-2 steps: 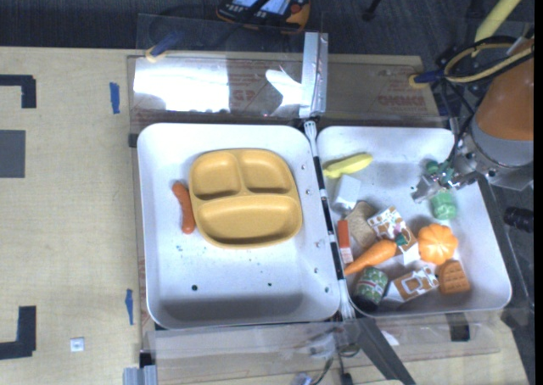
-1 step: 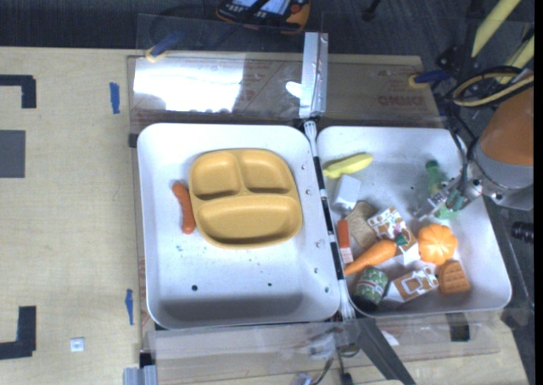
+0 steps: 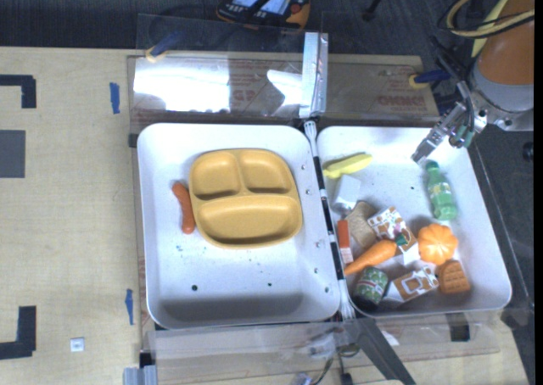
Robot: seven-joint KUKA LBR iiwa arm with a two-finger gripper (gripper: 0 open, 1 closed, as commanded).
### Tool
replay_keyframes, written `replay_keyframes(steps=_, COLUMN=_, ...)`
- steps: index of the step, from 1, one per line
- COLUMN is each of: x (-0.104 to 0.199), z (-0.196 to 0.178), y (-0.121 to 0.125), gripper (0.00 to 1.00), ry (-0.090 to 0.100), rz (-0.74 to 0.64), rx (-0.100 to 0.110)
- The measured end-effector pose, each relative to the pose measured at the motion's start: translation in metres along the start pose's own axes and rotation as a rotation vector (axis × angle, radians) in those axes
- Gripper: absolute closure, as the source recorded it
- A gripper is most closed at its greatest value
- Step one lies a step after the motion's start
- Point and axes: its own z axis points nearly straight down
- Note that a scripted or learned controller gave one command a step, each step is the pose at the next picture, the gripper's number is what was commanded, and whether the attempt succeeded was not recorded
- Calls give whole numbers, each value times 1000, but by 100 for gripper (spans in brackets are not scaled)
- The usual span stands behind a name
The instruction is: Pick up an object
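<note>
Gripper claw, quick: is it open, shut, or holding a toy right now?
Gripper: it hangs over the right bin's far corner, just above the green bottle, with nothing seen between its fingers; open or shut cannot be told.

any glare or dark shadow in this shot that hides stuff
Camera view: strong glare washes out the clear panel behind the left bin; a soft shadow darkens that bin's near edge; the pile in the right bin is small and slightly soft, so labels are unreadable; the gripper reads dark against the white bin.
</note>
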Motion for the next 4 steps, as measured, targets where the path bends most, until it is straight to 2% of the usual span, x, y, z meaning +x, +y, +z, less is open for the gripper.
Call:
replay_keyframes(steps=1, x=-3, z=50, y=-32, gripper=100, ry=7, rz=96, rx=3)
replay_keyframes(steps=2, x=0, z=115, y=-63, gripper=100, ry=4, rz=135, rx=-5)
replay_keyframes(steps=3, x=-30, z=116, y=3, gripper=100, ry=-5, rz=-207, rx=-4)
replay_keyframes(steps=4, x=-32, z=108, y=5, gripper=100, ry=-8, rz=-206, rx=-7)
